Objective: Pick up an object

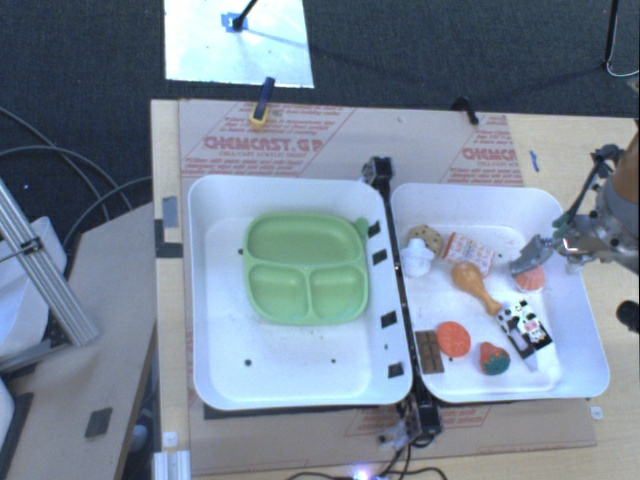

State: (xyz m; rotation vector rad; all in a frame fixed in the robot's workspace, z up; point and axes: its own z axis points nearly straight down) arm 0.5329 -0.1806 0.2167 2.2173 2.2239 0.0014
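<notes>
The right bin [575,230] holds several toy foods: a cookie [424,236], a white lump [416,260], a white and orange packet [473,251], a chicken drumstick [476,286], a pink round piece [531,279], a cow-patterned carton [526,326], an orange disc [453,339], a strawberry [492,358] and a chocolate bar [428,351]. My gripper [533,256] reaches in over the bin's right side. It hangs just above the pink round piece, partly covering its top edge.
The left bin [220,368] holds a green divided plate [305,268]. A black clip strip [390,268] runs along the seam between the bins. Cardboard [300,143] lies under both bins, with a blue and yellow marker [263,101] at its far edge.
</notes>
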